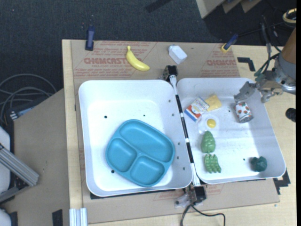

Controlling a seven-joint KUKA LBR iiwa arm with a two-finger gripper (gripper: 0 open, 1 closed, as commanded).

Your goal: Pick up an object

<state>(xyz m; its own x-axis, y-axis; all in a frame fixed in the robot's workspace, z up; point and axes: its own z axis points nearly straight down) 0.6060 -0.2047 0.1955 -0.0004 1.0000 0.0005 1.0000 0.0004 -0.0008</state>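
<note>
The counter (108, 62), cardboard-topped, stands on dark carpet (42, 13) and carries two white bins. The gripper (256, 91) hovers at the right bin (263, 168), fingers spread, just above a spotted can (242, 112).

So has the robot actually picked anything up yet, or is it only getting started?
Nothing looks picked up yet. The gripper hangs at the right bin's far edge, above the spotted can, which lies on the bin floor. Whether its fingers are open is unclear. The descent, grasp and lift all remain.
</note>
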